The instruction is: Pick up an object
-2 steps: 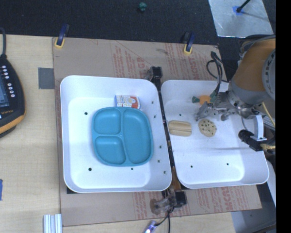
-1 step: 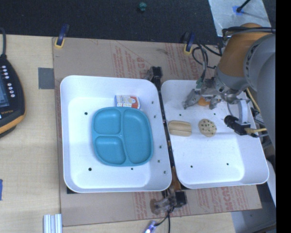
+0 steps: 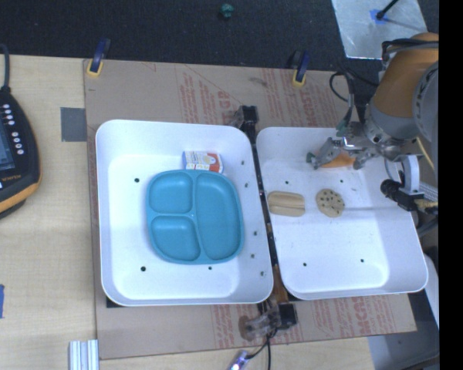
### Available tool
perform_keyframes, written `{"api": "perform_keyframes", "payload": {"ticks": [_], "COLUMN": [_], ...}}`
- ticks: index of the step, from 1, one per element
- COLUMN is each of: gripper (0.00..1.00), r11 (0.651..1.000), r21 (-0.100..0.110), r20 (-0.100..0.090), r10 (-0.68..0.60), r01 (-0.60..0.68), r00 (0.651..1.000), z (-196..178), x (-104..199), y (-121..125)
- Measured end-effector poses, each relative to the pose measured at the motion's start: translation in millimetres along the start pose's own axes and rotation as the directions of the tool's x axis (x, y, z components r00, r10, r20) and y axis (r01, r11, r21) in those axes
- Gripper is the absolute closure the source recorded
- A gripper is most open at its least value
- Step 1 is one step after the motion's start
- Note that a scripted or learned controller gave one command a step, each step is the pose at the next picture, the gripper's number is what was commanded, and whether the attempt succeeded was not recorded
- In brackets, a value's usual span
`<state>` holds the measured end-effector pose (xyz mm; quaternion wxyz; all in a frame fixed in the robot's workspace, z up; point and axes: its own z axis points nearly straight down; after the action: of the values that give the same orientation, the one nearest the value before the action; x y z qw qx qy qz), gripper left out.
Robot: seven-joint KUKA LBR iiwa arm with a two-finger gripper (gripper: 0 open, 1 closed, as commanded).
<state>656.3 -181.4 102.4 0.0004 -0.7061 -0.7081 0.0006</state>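
The arm (image 3: pixel 405 91) has a rounded grey body with a broad orange band above the wrist. Black cables loop beside its left flank. The gripper (image 3: pixel 341 154) is bare grey metal, with thin angular fingers and small dark fittings.

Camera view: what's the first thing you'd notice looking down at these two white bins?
The big blue divided plate jumps out first, lying in the middle of the left bin, with a small red-and-white box just behind it. In the right bin lie a tan bread-like piece and a round speckled cookie, side by side but apart. The gripper sits low at that bin's far side, over something orange.
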Motion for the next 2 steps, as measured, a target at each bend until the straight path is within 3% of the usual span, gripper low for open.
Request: {"api": "perform_keyframes", "payload": {"ticks": [1,2], "gripper": [0.0,0.0], "r11": [1.0,1.0], "r21": [0.004,0.0], "r20": [0.0,0.0], "r10": [-0.001,0.002], "r01": [0.001,-0.002], "r00": [1.0,1.0], "z": [11.2,10.3], "x": [28.6,-22.6], "y": [-60.4,-12.5]}}
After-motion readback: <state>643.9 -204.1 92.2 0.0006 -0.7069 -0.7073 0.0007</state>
